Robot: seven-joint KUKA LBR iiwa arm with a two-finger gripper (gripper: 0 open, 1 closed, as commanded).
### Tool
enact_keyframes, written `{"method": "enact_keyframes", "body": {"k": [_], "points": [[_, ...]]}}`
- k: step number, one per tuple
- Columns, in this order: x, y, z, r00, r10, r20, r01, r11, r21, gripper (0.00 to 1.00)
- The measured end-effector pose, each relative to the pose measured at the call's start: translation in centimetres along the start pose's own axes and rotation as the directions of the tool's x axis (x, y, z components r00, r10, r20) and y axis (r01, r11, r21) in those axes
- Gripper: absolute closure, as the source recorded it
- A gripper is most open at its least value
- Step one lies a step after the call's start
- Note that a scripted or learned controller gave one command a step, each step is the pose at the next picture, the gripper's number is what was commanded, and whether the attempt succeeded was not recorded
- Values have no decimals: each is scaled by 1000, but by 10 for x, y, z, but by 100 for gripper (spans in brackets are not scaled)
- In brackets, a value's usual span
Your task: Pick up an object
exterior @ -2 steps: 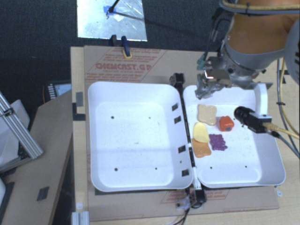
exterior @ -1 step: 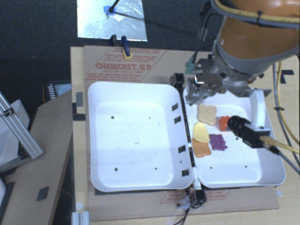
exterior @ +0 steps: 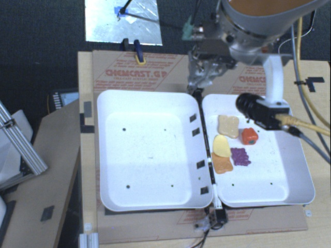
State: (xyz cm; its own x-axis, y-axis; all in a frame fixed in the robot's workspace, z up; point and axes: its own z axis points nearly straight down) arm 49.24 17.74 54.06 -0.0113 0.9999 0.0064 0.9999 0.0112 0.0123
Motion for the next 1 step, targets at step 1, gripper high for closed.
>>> {"method": "enact_keyframes", "body": {"k": [1], "points": [[43, -1, 6, 1000, 3, 4, -3, 1000, 11, 100]]}}
